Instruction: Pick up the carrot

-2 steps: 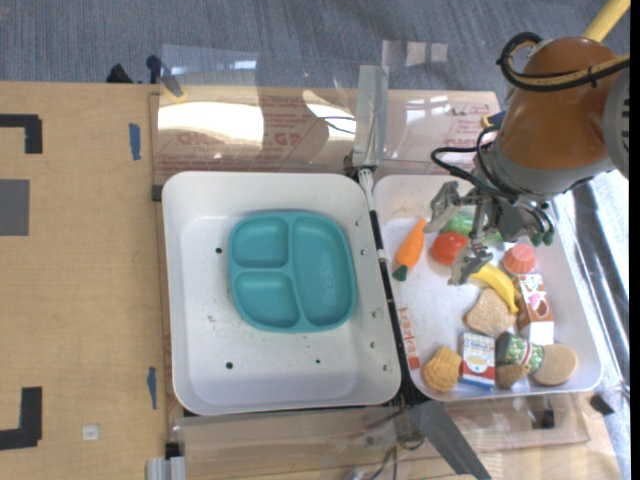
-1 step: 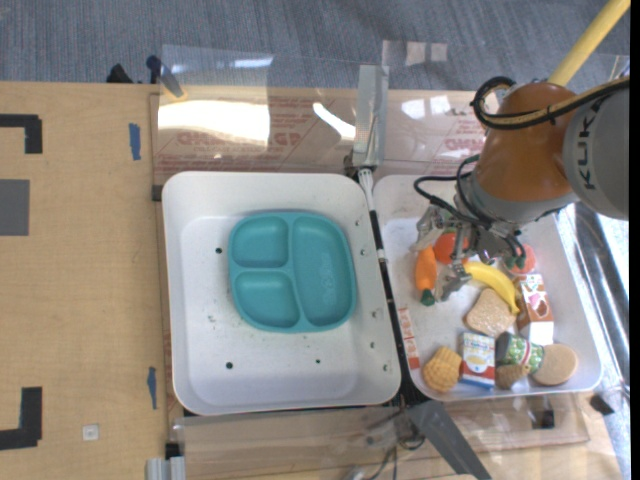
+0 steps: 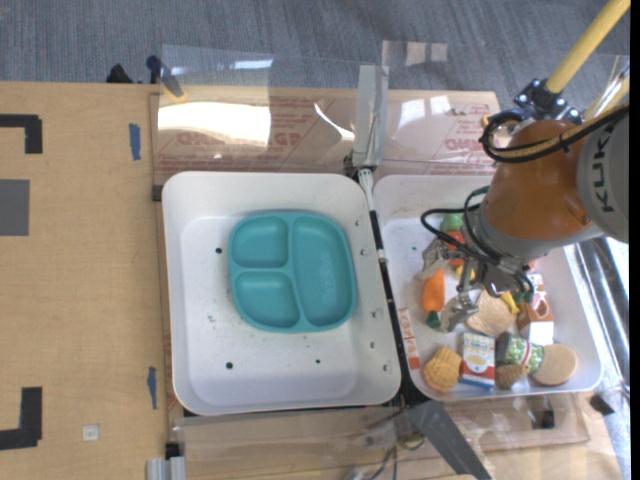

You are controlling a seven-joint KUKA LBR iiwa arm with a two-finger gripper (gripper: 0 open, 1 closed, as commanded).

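1. You find the carrot (image 3: 433,291) in the right bin (image 3: 590,308), toward that bin's left wall and about midway between its far and near edges. It lies among other toy foods, just left of the gripper (image 3: 463,306).

2. The carrot shows as a short orange body with a green bit at its near end. Its outline is partly crowded by neighbours, so you should treat its exact length as uncertain.

3. Handling, as a judgement: it looks like a small plastic toy, so expect it to be light, stiff and rather smooth. It may slip or roll out of a pinch if taken near a tapered end.

4. Hold point, as a judgement: take it across the thickest part of the orange body, with the fingers closing across its short width, not along its length.

5. Whether the jaws are open or closed cannot be told here; cables and the wrist obscure them. Nothing is seen held.

6. Neighbours to note: a pale shell-like piece (image 3: 490,316) just right of the gripper, a yellow corn piece (image 3: 441,369) near the bin's near edge, and a small carton (image 3: 478,356) beside it.

7. The left bin (image 3: 190,268) holds a teal divided plate (image 3: 293,271), well apart from the carrot.
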